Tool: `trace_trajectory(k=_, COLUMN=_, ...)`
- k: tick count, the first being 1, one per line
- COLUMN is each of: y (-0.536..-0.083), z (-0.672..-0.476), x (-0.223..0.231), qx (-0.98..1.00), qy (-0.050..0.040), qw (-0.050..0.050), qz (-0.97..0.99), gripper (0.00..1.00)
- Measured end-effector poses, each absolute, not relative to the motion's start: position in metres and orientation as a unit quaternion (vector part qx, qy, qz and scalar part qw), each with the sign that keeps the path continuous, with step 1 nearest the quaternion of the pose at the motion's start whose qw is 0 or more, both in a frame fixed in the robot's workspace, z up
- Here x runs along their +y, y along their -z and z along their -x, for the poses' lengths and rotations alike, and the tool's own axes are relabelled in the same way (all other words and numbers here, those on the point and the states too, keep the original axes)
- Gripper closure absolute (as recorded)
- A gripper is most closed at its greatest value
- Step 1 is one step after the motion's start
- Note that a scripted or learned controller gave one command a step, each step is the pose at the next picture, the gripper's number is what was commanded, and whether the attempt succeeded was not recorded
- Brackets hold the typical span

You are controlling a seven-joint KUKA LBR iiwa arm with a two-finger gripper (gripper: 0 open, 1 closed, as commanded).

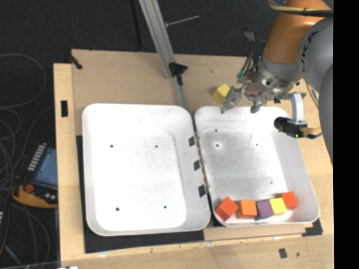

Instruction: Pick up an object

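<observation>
Yellow block [222,92] sits beside the raised, spread claw [243,102].

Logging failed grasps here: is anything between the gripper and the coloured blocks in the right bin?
Nothing visible blocks the way. The gripper is at the far edge of the right bin, beside a yellow block. The row of blocks lies along the near wall, with bare bin floor between.

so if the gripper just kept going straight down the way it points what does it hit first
Probably the far rim of the right bin, or the bare floor just inside it. The gripper hangs above that edge; the yellow block lies off to its side. Depth is hard to judge.
</observation>
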State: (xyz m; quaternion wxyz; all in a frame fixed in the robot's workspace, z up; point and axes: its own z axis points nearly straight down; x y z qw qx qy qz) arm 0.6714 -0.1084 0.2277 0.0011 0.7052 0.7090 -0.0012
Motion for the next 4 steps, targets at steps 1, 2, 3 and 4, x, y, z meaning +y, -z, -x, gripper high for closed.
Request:
trace_trajectory(k=1, y=-0.117, z=-0.661, x=-0.087, qx=0.709, qy=0.0024, qw=-0.002, qz=-0.705, gripper=0.0)
trace_trajectory(k=2, y=-0.134, z=-0.664, x=-0.088, qx=0.708, qy=-0.0017, qw=0.001, qz=-0.706, gripper=1.0)
trace_trajectory(k=3, y=-0.144, z=-0.665, x=-0.089, qx=0.708, qy=-0.0028, qw=0.002, qz=-0.707, gripper=1.0)
trace_trajectory(k=4, y=-0.237, z=-0.66, x=-0.084, qx=0.709, qy=-0.003, qw=0.004, qz=-0.705, gripper=1.0)
